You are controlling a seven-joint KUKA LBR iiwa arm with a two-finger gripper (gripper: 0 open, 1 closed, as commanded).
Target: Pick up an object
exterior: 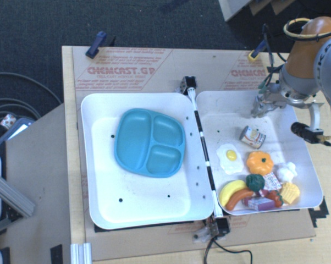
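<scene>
- The gripper (260,108) hangs low over the right bin's (308,164) far part, nothing visibly in it; I cannot tell its state.
- The arm (305,59) reaches in from the right, wrist bent down.
- Left bin (94,164): a blue tray (150,142).
- Right bin: a can (253,137) near the gripper, then egg (229,157), banana (231,190), orange (259,162).
- Counter (127,70): brown board; dark carpet (39,21) beyond.

The gripper (260,106) hangs over the far end of the right bin (311,172), nothing between its fingers. Just beyond it lies a small can (253,137), then a fried egg (229,157), an orange pumpkin (259,162) and a banana (232,191). A blue divided plate (150,142) sits in the left bin (94,164).
</scene>
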